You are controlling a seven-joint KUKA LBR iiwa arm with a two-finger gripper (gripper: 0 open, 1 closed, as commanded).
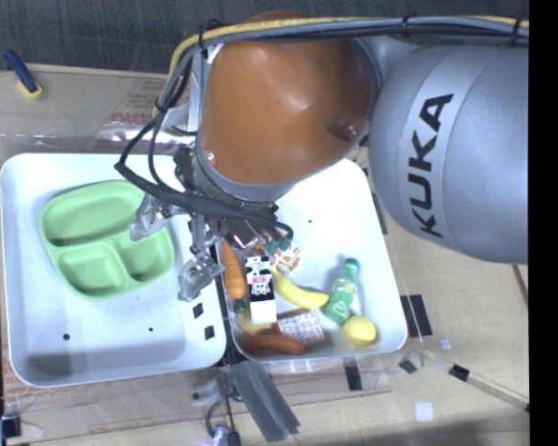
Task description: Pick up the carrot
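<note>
The carrot is a short orange stick lying lengthwise at the left edge of the right bin, close to the wall between the two bins. My gripper hangs under the big orange wrist band, over the right side of the left bin. It is open: one metal finger stands above the green tray and the other finger sits just left of the carrot. Nothing lies between them. The arm hides the carrot's upper end.
A green divided tray lies in the left bin. Packed beside the carrot in the right bin are a black-and-white box, a banana, a green bottle, a lemon and a reddish sausage.
</note>
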